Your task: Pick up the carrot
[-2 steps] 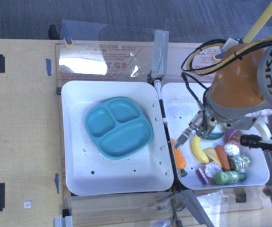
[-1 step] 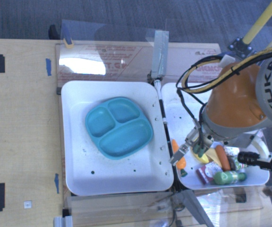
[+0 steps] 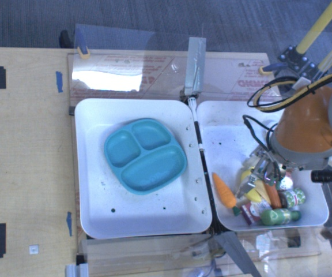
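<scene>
Here, one carrot (image 3: 225, 191) lies beside the gripper (image 3: 258, 175), whose grasp I cannot tell.

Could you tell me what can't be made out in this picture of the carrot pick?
- Pincer, camera view: its tips merge with the toy pile; whether it grips anything is unclear.
- Toy pile, camera view: the wrist covers its upper part, and the small pieces overlap too much to name.
- Right bin, camera view: the arm hides its far right side.
- Carrot: plainly visible at the pile's left, uncovered.

Orange carrot (image 3: 225, 191) lying slantwise, right bin's left edge.
</scene>
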Available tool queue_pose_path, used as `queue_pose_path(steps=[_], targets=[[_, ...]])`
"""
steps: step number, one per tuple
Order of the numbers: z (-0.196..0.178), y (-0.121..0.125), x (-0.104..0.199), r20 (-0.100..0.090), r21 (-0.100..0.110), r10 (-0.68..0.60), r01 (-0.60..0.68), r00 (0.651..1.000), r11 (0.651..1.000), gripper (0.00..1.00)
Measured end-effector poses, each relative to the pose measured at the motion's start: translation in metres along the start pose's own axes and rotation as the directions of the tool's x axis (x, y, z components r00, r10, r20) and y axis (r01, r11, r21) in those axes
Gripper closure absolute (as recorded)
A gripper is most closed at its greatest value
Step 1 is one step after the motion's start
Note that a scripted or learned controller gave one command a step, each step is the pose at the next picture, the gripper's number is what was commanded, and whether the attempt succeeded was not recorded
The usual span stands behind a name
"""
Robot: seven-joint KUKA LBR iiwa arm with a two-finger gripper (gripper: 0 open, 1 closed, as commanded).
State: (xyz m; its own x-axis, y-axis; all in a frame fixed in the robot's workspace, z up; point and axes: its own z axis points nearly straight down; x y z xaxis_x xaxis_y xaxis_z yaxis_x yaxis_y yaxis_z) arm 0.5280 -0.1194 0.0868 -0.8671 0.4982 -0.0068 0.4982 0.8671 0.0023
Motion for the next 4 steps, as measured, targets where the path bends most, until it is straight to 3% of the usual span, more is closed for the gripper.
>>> queue_pose_path(steps=[1,2,3,4], targets=[[-0.099,0.028,0.069,-0.002,-0.001,0.192,-0.192,0.981,0.981,0.0],[-0.062,-0.006,0.052,-0.009,0.003,0.017,-0.017,1.0,1.0,0.0],[-0.047,0.001,0.057,-0.008,0.006,0.374,-0.374,0.927,0.927,0.0],[-0.001,0.009,0.025,0.002,0.0,0.437,-0.437,0.899,0.899,0.0]])
